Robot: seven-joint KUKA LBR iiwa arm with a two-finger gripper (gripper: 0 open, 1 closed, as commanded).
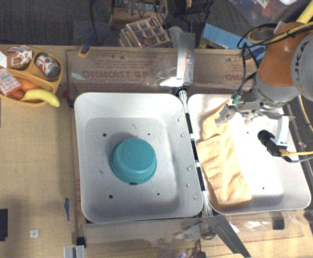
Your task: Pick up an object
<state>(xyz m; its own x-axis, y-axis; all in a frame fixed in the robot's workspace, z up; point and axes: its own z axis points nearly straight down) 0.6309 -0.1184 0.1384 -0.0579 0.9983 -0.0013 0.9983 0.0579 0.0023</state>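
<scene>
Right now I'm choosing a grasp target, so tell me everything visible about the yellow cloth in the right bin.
The tan-yellow terry-looking cloth lies draped along the left side of the right white bin, reaching from near its front wall toward the back. It looks soft and rumpled. Its far end rises in a peak at the gripper, which appears to pinch it there.

1. A robotics lab: a grey industrial arm with an orange band reaches in from the right over a wooden bench.
2. Two shallow white bins sit side by side on it.
3. Beyond the far edge, cables and boxes clutter the dark floor.
4. A tray of toy food rests far left.
</scene>
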